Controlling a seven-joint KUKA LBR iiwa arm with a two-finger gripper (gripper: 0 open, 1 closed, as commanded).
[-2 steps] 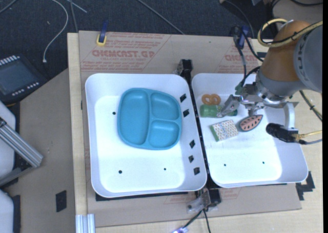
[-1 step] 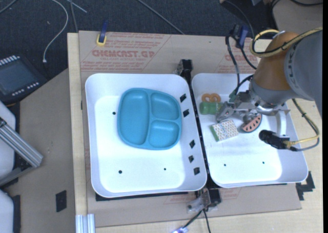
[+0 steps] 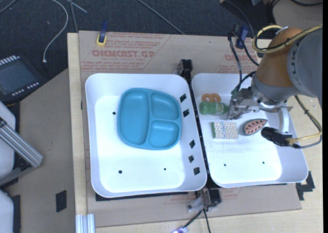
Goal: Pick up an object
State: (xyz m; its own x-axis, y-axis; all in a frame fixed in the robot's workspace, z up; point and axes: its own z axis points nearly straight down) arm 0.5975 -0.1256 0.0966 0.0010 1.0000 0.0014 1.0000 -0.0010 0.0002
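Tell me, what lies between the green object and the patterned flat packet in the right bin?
In the camera view, bare white bin floor separates the green object from the patterned packet below it. The gripper stands just right of the green object.

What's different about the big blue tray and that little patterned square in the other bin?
The blue tray is far larger than the patterned square. The tray is one plain colour with three moulded compartments; the square is pale, speckled and looks flat. The tray has the left bin to itself; the square lies among other small items near the gripper in the right bin. Both rest flat on white floors.
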